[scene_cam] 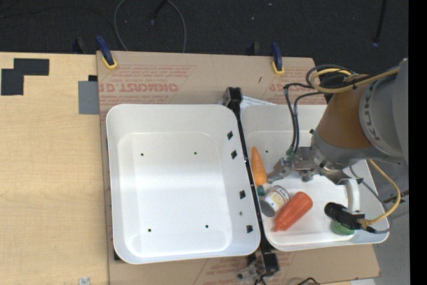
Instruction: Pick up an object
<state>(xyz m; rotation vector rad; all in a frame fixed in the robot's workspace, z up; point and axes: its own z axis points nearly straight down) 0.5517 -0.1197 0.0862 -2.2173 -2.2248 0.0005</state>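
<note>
My gripper point(279, 170) is low inside the right bin point(313, 242), reaching left from the grey arm with the orange band. Its tip is close beside a small orange carrot-shaped piece point(257, 167) that lies along the divider. Whether it touches that piece I cannot tell. Just below the gripper lies a small silver can point(275, 197) on its side. A larger red-orange carrot-shaped piece point(293, 210) lies tilted next to the can. A green thing point(343, 230) peeks out near the bin's front right corner.
The left bin point(133, 123) sits beside the right one, split off by a black divider rail point(241, 163). Both bins rest on cardboard point(173, 77) held by blue and yellow clamps. Cables loop above the wrist.
</note>
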